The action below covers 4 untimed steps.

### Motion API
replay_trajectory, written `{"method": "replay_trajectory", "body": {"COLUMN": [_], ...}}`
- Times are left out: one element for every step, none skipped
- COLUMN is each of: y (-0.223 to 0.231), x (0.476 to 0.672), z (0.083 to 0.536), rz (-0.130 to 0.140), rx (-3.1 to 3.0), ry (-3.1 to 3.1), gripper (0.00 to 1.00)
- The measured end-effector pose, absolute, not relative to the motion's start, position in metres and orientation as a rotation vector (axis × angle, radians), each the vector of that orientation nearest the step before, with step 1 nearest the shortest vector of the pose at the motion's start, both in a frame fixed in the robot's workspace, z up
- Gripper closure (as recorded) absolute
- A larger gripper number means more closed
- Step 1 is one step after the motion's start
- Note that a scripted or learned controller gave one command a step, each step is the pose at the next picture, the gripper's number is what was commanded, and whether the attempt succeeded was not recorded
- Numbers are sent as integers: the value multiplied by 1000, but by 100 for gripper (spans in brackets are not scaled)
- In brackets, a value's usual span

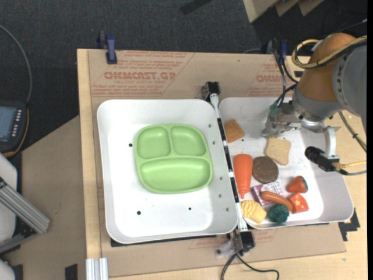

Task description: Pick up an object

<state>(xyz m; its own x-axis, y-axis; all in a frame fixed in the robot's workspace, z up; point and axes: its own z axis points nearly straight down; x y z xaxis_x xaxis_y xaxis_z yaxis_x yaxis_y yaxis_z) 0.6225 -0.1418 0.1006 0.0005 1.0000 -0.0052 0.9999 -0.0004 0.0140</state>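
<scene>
Camera view put the arm (332,74) at the upper right of the frame for you, with its end effector (278,124) low over the upper part of the right bin (338,206). Whether it was open or closed you could not have told from that slant; nothing was visibly caught in it.

Directly below it in the frame, almost touching, lay the bread slice (278,151), a pale tan piece with its longer side running roughly up and down the picture. By my reading that was the likeliest thing to pick, since it sat nearest the tool: the coming move turned on a short drop toward the frame's lower edge, not on any sideways travel. A second tan piece, the cracker (233,130), sat to the left of the end effector, close against the bin's left wall.

Further down the frame you had the brown patty (266,170) just under the bread, the carrot (243,174) standing lengthwise beside it to the left, and a crowded cluster near the bottom: sausage (277,199), corn (253,211), broccoli (278,214) and two red pieces.

The left bin (116,156) held a green divided plate (173,158), well apart from the arm.
</scene>
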Motion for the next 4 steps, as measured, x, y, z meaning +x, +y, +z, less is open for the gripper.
{"method": "replay_trajectory", "body": {"y": [-147, -146, -155, -156], "x": [586, 586, 598, 600], "z": [185, 180, 82, 100], "rz": [4, 1, 1, 9], "rx": [2220, 2221, 2217, 2213], "ry": [2215, 2220, 2218, 2211], "gripper": [100, 0, 0, 100]}}
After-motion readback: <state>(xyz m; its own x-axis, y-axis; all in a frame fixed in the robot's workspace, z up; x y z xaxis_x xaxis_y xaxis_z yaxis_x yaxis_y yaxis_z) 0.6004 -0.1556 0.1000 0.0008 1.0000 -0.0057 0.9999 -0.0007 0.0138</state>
